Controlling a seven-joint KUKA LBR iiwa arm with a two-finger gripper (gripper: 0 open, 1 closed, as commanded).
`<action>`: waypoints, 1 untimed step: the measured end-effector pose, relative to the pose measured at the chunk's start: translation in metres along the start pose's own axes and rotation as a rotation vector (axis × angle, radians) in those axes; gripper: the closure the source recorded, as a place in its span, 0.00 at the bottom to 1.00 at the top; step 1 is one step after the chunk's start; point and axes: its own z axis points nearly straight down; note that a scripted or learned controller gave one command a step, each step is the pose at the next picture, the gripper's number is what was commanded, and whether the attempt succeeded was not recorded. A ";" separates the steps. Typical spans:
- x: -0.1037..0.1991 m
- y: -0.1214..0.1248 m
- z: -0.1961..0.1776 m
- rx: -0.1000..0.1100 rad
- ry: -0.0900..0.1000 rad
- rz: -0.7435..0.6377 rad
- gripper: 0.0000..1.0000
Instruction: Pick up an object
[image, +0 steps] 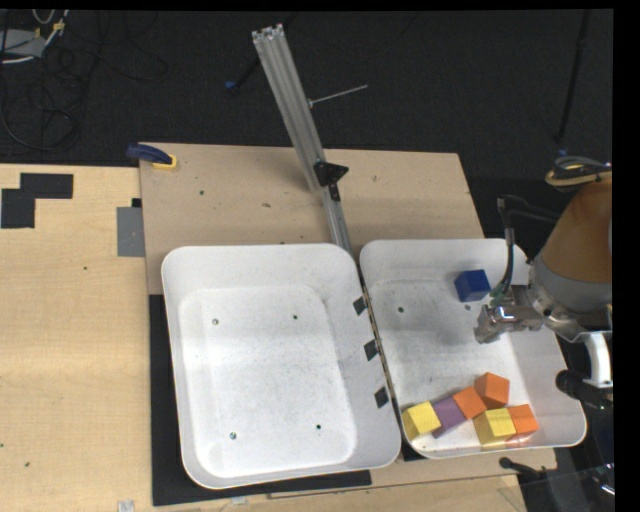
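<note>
From my remote station I see a blue block (472, 285) lying on the floor of the right bin (430, 330), toward that bin's 1 o'clock corner. The gripper (493, 322) hangs just beside it, at about the block's 5 o'clock; whether the two touch I cannot tell, and I cannot tell how the gripper is set, since its metal tip is too small and blurred. Nothing shows between its tips. The block looks roughly cubic, with no clear long axis; its edges sit a little skewed to the bin's walls.

A cluster of blocks crowds the same bin's 5 o'clock corner, well apart from the blue one: a yellow block (421, 418), a purple block (448, 416) touching it, an orange block (469, 403) beside that, a second orange block (492, 388) at the cluster's 1 o'clock, a second yellow block (493, 427), and a third orange block (522, 420) nearest the rim.

The arm (580, 250), grey with an orange upper part, enters from 3 o'clock over the right bin's edge. The left bin (260, 360) sits alongside, the two rims touching down the middle, where small black clips (372, 350) show. Both rest on a pale wooden tabletop (240, 195). A slanted aluminium rail (295, 110) rises from the tabletop toward 12 o'clock. A blue and yellow clamp (152, 155) grips the tabletop's 11 o'clock corner. Beyond, the floor is dark, with loose cables (40, 60) at 11 o'clock.
</note>
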 end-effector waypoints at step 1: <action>0.007 0.004 -0.060 -0.003 -0.001 0.000 1.00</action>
